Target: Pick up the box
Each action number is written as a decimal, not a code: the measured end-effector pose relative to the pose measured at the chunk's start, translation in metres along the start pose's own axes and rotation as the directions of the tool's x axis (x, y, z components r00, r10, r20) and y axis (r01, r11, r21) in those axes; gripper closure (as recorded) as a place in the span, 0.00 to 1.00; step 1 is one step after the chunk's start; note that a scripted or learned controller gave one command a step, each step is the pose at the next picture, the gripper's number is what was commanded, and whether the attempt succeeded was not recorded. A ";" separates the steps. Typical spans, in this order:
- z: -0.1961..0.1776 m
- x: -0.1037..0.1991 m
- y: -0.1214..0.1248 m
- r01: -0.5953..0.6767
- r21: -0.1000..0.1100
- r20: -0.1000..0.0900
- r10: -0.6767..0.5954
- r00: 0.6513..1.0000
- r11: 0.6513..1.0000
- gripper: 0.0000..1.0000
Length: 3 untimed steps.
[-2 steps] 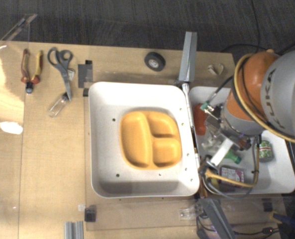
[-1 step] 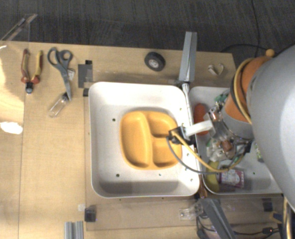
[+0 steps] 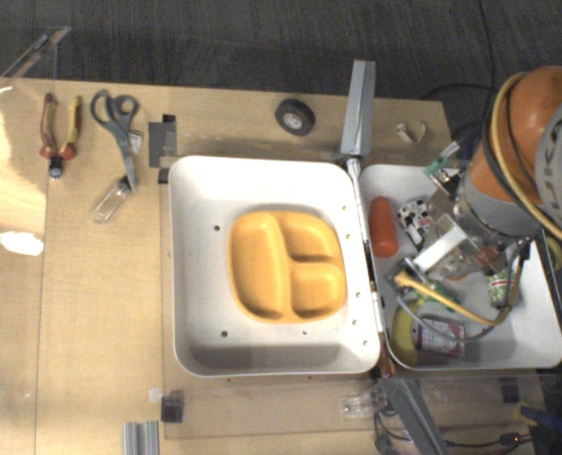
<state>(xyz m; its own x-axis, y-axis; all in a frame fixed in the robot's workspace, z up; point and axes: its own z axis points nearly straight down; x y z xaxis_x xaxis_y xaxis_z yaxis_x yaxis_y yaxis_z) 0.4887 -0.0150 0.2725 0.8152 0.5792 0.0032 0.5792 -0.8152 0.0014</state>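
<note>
A small purplish box (image 3: 442,336) lies flat near the front edge of the right bin (image 3: 536,349), partly under a yellow cable. The arm reaches in from the right, and its gripper (image 3: 434,243) hangs low over the middle of the right bin, above and behind the box. Wires and the wrist hide what lies directly under the gripper. I see nothing lifted clear of the bin.
A yellow divided tray (image 3: 287,262) sits in the left bin (image 3: 205,330). In the right bin lie a red-orange oblong item (image 3: 383,226) by the left wall and a yellow-green item (image 3: 404,330) beside the box. Scissors (image 3: 121,131), pliers (image 3: 58,131) and a tape roll (image 3: 295,116) rest on the bench.
</note>
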 end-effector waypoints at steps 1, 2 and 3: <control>0.064 0.008 -0.015 -0.363 0.002 0.004 0.363 0.932 0.932 1.00; 0.088 0.041 -0.061 0.199 0.003 0.001 -0.199 0.980 0.980 1.00; 0.029 0.012 -0.018 0.413 -0.001 -0.001 -0.413 0.911 0.911 1.00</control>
<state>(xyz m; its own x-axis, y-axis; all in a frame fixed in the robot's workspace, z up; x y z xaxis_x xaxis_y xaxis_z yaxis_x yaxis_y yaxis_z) 0.4883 0.0071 0.2440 0.5031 0.8642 0.0030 0.8642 -0.5031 0.0034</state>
